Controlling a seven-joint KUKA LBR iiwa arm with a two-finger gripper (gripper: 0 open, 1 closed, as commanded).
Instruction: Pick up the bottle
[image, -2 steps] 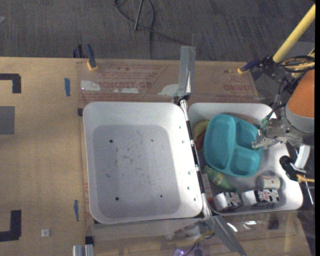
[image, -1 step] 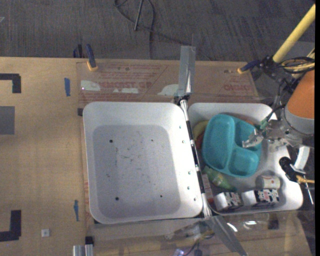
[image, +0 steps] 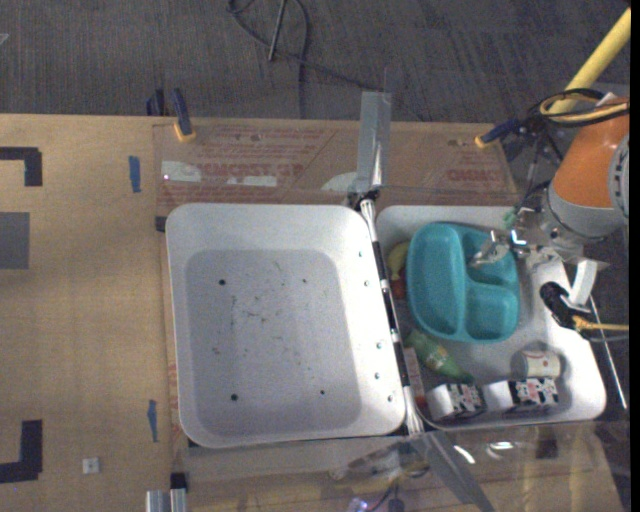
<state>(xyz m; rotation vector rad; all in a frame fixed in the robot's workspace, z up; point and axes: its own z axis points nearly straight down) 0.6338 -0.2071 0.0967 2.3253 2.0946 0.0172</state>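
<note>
The bottle (image: 436, 358) is green and lies on its side in the right bin (image: 590, 385), just below the teal divided tray and close to the bin's left wall. My gripper (image: 494, 248) hangs over the tray's upper right corner, well above and to the right of the bottle and apart from it. The arm's orange band (image: 588, 178) comes in from the right edge.
The teal divided tray (image: 462, 285) fills the middle of the right bin. A yellow item (image: 398, 258) and a red item (image: 399, 290) are wedged at its left. Three small cans (image: 455, 400) (image: 527, 392) (image: 541, 362) lie along the front. The left bin (image: 270, 320) sits beside it.
</note>
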